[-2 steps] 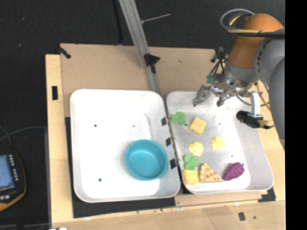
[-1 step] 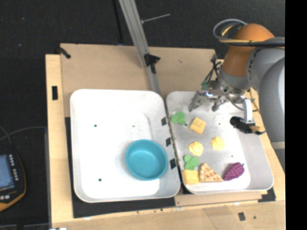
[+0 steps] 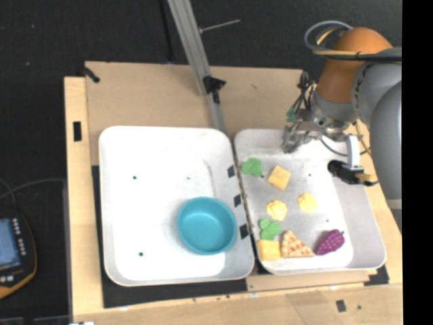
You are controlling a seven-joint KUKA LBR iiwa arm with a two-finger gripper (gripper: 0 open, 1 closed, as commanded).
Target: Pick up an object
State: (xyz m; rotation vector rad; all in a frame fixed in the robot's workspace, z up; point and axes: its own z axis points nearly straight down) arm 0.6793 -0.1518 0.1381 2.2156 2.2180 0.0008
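My gripper [image 3: 292,143] hangs over the far end of the right bin [image 3: 352,215], above bare white floor, with nothing seen between its fingers. Below it in that bin lie a green leafy piece [image 3: 252,167], a yellow cheese block [image 3: 278,177], two small yellow pieces [image 3: 306,202] [image 3: 275,210], another green piece [image 3: 269,229], a yellow block [image 3: 268,250], a pizza slice [image 3: 295,245] and a purple grape bunch [image 3: 329,242]. The nearest of them, the cheese block, sits a short way toward the camera from the gripper.
The left bin [image 3: 135,154] holds a blue bowl [image 3: 206,225] near its front right corner. A grey metal pole [image 3: 193,46] slants up from between the bins at the back. The wooden bench [image 3: 135,93] surrounds both bins.
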